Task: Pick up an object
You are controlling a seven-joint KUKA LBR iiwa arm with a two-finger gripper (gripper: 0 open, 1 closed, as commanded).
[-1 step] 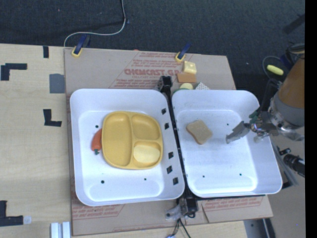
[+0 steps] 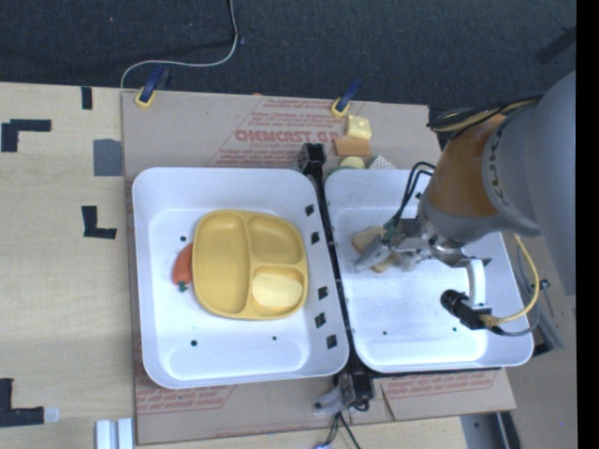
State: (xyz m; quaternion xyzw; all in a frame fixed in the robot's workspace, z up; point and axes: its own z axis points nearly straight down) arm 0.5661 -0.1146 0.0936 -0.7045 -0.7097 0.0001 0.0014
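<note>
Cardboard-topped bench carries two white bins; right bin (image 2: 412, 344) has a tan object (image 2: 367, 240) at its 10 o'clock, touching the gripper (image 2: 382, 253), finger state cannot be told. Left bin (image 2: 159, 279): yellow divided plate (image 2: 245, 262), orange item (image 2: 182, 265) at its 9 o'clock

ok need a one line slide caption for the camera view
Gripper low in the right bin beside a tan object; yellow divided plate in the left bin.
</note>
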